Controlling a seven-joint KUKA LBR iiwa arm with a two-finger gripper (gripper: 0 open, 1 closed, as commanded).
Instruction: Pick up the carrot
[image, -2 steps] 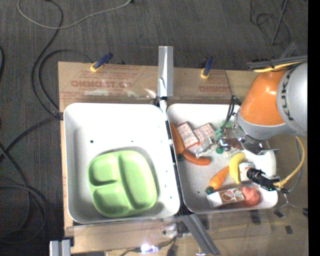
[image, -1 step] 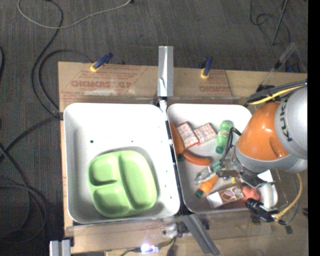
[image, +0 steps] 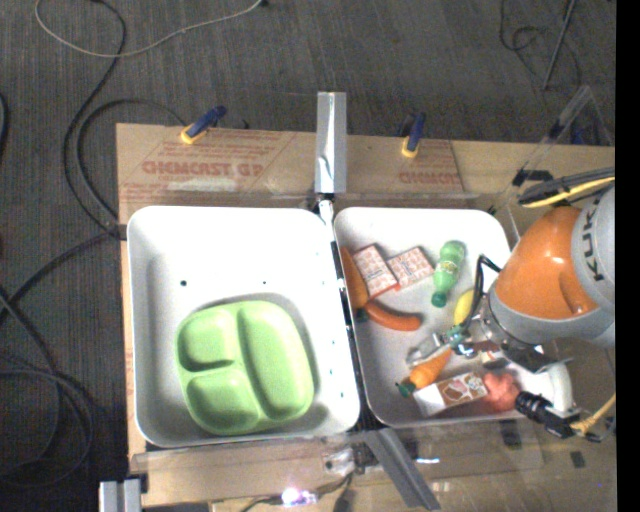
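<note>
The carrot (image: 429, 368) is small and orange with a green leafy end pointing lower left. It lies in the right bin (image: 385, 390) near the front wall, beside a brown and white carton (image: 458, 391). My gripper (image: 447, 346) hangs low over the bin, just above and to the right of the carrot's thick end, touching or nearly touching it. The grey arm with its orange band (image: 540, 275) covers the bin's right side and hides the wrist.
The right bin also holds two pink-and-white boxes (image: 390, 268), a green bottle (image: 448, 266), a yellow piece (image: 462, 303), a red-orange sausage (image: 394, 319), a long orange item (image: 352, 282) by the left wall and a red item (image: 500, 385). A green divided plate (image: 245, 365) sits in the left bin (image: 160, 250).
</note>
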